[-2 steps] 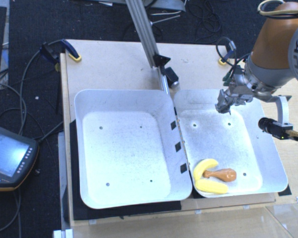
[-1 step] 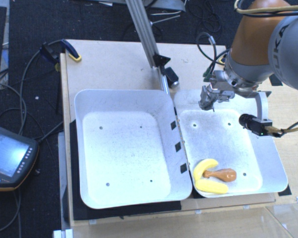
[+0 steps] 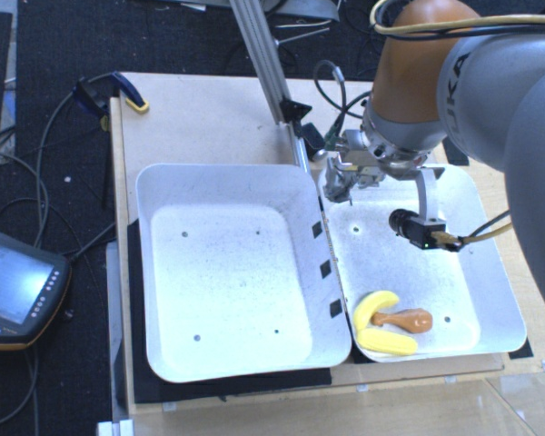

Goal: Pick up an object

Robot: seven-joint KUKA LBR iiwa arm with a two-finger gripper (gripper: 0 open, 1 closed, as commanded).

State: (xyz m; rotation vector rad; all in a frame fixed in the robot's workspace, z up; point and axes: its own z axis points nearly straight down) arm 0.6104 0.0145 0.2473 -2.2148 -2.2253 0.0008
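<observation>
Two bins; the gripper [image 3: 343, 187] hangs over the right bin's [image 3: 490, 271] far end, its state seemingly unreadable; banana [image 3: 379, 324] and drumstick [image 3: 409, 320], touching, lie well nearer the camera.

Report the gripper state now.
Gripper: above the far end of the right bin, nothing visible between its fingers; open or shut cannot be told. The banana and chicken drumstick toy lie untouched.
</observation>
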